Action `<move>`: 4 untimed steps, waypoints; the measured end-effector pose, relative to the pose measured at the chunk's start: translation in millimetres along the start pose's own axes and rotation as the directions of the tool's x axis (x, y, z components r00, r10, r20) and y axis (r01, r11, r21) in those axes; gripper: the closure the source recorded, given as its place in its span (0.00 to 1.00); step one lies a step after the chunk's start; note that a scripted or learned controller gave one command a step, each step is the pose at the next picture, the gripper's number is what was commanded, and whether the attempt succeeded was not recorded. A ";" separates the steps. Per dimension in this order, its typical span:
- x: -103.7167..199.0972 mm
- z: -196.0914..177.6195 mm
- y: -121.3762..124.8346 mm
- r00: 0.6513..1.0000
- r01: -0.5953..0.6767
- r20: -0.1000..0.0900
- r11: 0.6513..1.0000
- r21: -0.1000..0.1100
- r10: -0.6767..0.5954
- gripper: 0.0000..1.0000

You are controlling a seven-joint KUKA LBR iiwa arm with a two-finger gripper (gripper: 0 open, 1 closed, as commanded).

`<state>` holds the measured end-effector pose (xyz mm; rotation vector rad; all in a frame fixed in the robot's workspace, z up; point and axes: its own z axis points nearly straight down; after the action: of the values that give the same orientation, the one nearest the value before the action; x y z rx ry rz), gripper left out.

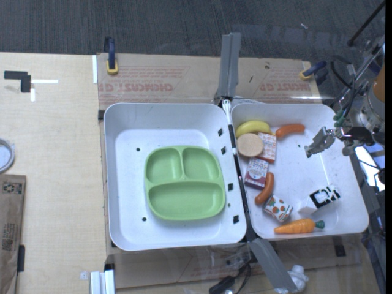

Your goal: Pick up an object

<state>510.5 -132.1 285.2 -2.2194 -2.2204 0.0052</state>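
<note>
Your open room lies in the right bin: its floor is bare from the middle toward the right wall, while the things crowd along its left side, close to the wall it shares with the left bin. There you have a banana at the far end with a round tan bun touching it, a sausage just to the right, a red-and-white packet beside the bun, a second packet nearer you, another sausage leaning against it, a small printed carton, and a carrot lying along the near wall. A black-and-white piece sits apart toward the right (too small for you to make out what it is). The left bin holds a green divided plate in its middle, with bare white floor all round it. The arm is cut off by the right edge, so you see little beyond the wrist end. The claw hangs over the bare part of the right bin's far half, pointing left and slightly down, well apart from the sausage and with nothing between its fingers; whether they are spread or closed you cannot tell at this size. On the worktop to the left, a roll of tape and a brown bag are both cut off by the frame.
</note>
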 end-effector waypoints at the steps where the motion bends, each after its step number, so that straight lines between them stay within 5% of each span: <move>1: 9.9 -20.3 24.3 0.987 -0.160 0.000 0.987 -0.001 0.160 0.00; 2: 40.4 95.2 115.3 0.939 -0.344 0.000 0.939 0.000 0.344 0.00; 3: 61.0 -20.0 132.4 0.982 -0.186 0.001 0.982 -0.002 0.186 0.00; 4: 16.1 133.8 138.9 0.998 -0.069 0.000 0.998 -0.001 0.069 0.00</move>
<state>648.9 -116.0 150.9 -2.2954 -2.1428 0.0041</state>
